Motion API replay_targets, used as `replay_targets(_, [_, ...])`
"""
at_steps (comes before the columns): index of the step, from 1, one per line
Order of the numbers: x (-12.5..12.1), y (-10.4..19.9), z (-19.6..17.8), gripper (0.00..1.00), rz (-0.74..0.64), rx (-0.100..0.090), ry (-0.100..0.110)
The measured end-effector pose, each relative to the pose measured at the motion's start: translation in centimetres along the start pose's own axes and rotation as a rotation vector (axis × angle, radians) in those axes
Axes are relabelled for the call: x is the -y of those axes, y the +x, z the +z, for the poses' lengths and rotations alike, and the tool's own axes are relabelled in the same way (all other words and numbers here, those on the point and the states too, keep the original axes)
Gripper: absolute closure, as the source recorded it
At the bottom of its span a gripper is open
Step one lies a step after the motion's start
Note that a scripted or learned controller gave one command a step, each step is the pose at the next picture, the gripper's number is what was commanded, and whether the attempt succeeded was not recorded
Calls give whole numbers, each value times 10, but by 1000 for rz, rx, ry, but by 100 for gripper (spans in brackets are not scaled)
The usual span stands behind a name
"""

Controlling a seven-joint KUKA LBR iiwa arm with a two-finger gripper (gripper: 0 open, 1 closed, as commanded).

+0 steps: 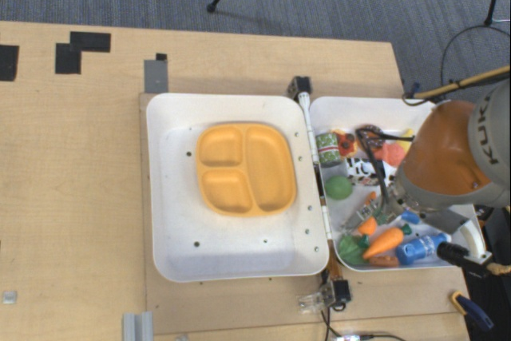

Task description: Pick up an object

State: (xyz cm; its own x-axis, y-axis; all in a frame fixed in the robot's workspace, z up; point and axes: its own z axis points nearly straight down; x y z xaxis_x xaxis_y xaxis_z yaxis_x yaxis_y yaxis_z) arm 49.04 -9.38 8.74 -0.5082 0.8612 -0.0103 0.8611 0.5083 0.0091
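Bright even light, soft shadows, slightly blurry

You have open floor in the left bin [172, 243] all around the orange divided plate [243, 168] at its centre. The right bin [363, 105] is crowded: a green ball [338, 188], a carrot [385, 241], a blue bottle [418, 248] and more lie close together, and the arm [447, 152] overhangs its right half.

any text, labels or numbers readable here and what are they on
"KU": large dark letters on the grey arm, cut off by the picture's right edge.
Green can: has a printed label, too small to read.
Black-and-white packet: print too blurred to read.
Nothing else legible.
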Motion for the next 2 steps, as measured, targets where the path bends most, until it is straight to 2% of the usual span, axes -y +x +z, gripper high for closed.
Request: replay_targets(2, [0,0,0,0,0,0,0])
